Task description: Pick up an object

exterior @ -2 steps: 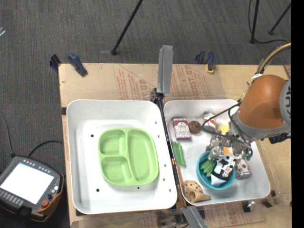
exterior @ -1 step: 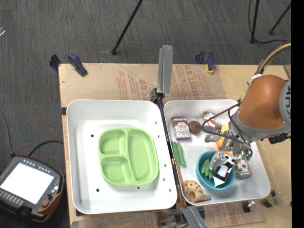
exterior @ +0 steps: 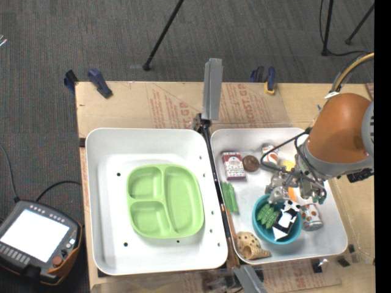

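Orange banding marks the arm [exterior: 339,133] where it reaches in from the right and hangs over the right bin [exterior: 333,240]. Its pincer [exterior: 297,191] sits low above the teal bowl [exterior: 264,226], among a tight cluster of things, and from this slanted overhead angle it cannot be told how far it is parted or whether anything is caught in it.

The bowl lies toward the front of the right bin and holds a green leafy piece [exterior: 266,213] on its left side and a black-and-white item [exterior: 285,224] on its right. Just beside the bowl to the right lies a small can [exterior: 312,217], tipped on its side. A tan ridged shell-like object [exterior: 251,245] rests at the bin's front left corner, near the bowl. Along the bin's left wall lies a long green object [exterior: 229,197]. Farther back are a small reddish box [exterior: 234,165], a round brown object [exterior: 250,162] just beside it, and a small item with orange on it [exterior: 270,155] near the pincer's cables.

The left bin [exterior: 104,163] carries a light green divided plate [exterior: 165,200] with three compartments. Both bins stand on a cardboard-covered tabletop [exterior: 146,102], with blue clamps [exterior: 98,81] at its back edge. A handheld control pendant [exterior: 36,240] lies on the floor at the lower left.
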